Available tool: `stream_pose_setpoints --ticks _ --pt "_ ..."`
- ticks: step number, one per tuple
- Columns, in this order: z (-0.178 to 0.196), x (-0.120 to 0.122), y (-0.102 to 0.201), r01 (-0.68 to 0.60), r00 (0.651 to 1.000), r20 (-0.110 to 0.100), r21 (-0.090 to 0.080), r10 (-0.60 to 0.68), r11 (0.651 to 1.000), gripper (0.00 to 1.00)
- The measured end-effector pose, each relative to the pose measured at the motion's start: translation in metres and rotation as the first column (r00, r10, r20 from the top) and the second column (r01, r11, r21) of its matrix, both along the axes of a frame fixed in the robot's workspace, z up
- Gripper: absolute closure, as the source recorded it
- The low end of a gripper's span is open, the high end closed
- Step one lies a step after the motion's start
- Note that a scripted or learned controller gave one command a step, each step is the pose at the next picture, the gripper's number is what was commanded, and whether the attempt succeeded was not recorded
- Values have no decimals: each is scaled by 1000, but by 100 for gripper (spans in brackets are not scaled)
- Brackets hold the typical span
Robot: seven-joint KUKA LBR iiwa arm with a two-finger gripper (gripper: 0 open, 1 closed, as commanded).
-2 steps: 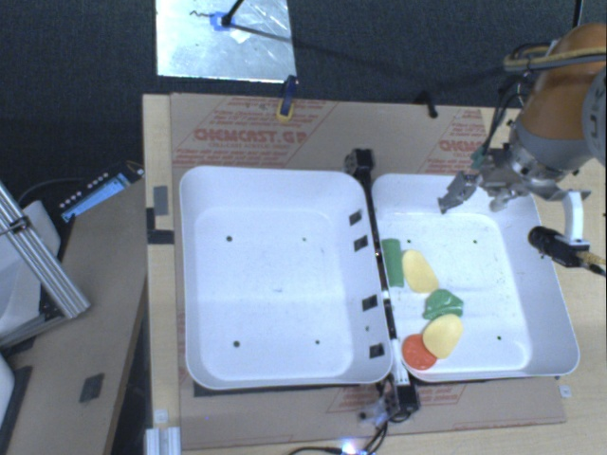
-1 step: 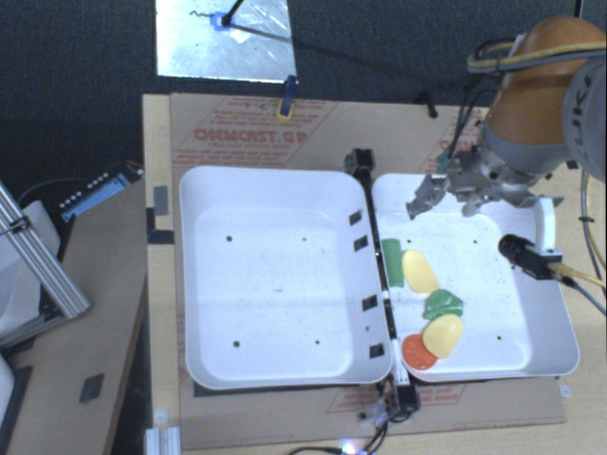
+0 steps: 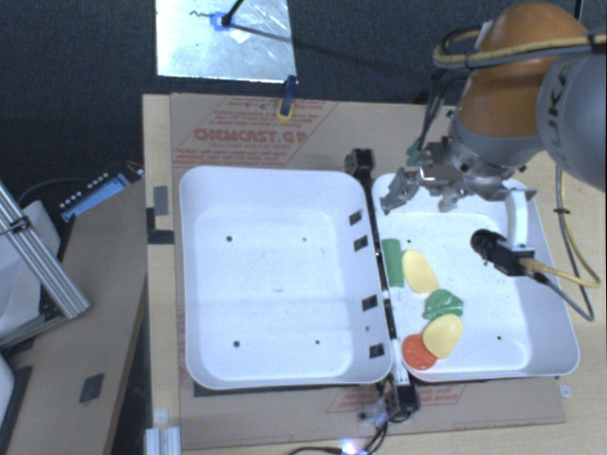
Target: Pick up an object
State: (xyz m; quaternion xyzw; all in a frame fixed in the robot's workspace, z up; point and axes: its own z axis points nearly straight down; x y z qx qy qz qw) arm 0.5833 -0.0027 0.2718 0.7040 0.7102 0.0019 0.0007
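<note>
My gripper (image 3: 420,191) hangs over the far left corner of the right bin (image 3: 545,301), open, with nothing between its fingers. Nearer the camera, along that bin's left side, lie a green block (image 3: 390,260), a pale yellow oval piece (image 3: 419,271), a green crumpled piece (image 3: 443,302), a yellow rounded piece (image 3: 443,335) and a red-orange round piece (image 3: 417,352). The gripper is well clear of all of them, toward the far side.
The left bin (image 3: 275,273) sits beside the right one, with a black-clipped divider (image 3: 372,254) between them. A black cylindrical part with a yellow cable (image 3: 498,249) hangs off the arm over the right bin. A silver sheet (image 3: 226,25) lies behind the bench.
</note>
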Motion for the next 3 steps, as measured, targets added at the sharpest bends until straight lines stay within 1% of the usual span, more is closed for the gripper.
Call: stream_pose_setpoints --ticks 1,2,3 --pt "10 1 -2 1 1000 1 -1 -1 1000 100" --pt "135 -14 -20 5 1000 11 -2 -4 1000 100" --pt "263 -49 -37 4 1000 12 -2 -4 1000 100"
